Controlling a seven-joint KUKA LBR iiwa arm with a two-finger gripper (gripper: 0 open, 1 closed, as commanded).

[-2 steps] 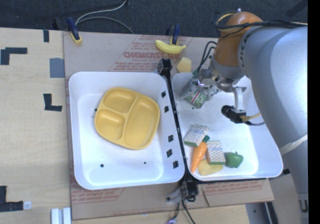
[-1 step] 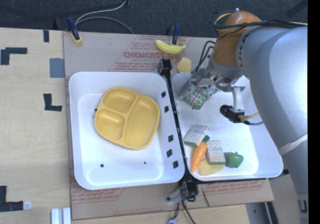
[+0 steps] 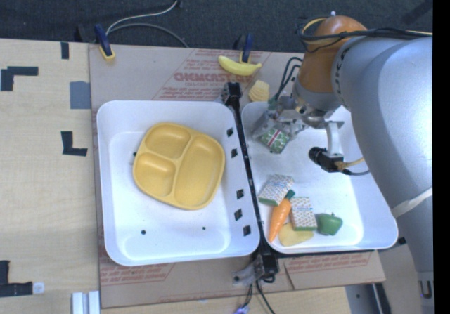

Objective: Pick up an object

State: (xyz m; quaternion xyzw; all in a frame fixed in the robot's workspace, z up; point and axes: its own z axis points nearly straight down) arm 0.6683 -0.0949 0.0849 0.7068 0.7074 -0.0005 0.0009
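Note:
My gripper point(image 3: 280, 125) reaches down into the far left part of the right bin point(image 3: 365, 200). A small green-and-white packet point(image 3: 275, 140) lies directly at its tip, touching or nearly touching it. Whether the packet is gripped is hidden by the wrist. Near the bin's front lie a second green-and-white packet point(image 3: 276, 188), an orange carrot point(image 3: 280, 216), a third packet point(image 3: 304, 213), a green pepper point(image 3: 328, 223) and a yellow piece point(image 3: 295, 237).
A yellow divided plate point(image 3: 179, 165) fills the middle of the left bin point(image 3: 116, 221). A banana point(image 3: 239, 64) lies on the cardboard beyond the bins, and a pale yellow block point(image 3: 259, 90) sits by the right bin's far rim. The arm's black cable point(image 3: 329, 159) hangs over the right bin.

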